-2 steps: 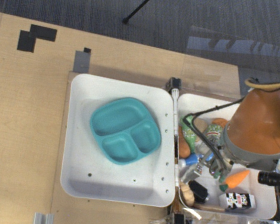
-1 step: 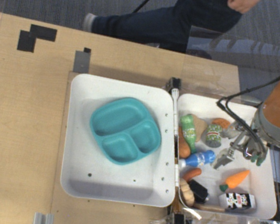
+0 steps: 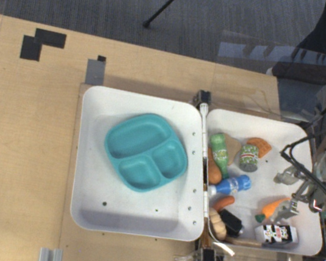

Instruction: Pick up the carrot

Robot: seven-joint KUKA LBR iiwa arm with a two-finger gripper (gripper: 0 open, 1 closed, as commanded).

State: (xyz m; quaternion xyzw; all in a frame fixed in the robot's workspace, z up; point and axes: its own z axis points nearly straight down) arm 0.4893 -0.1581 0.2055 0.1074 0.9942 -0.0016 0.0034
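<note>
Carrot (image 3: 272, 207) is lying in the right bin (image 3: 311, 244), near its right side, just above the small black-and-white carton (image 3: 277, 234). Pincer (image 3: 293, 198) is hovering right at the carrot's right end; can't tell how far it's open or whether it's gripping anything. Teal divided plate (image 3: 146, 152) is sitting in the left bin (image 3: 85, 207).

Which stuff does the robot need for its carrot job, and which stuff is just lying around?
For the job:
carrot, in the right bin
end effector, right next to the carrot

Just lying around:
teal divided plate in the left bin
green bottle
blue bottle
green can
hot dog
small black and white carton
</note>
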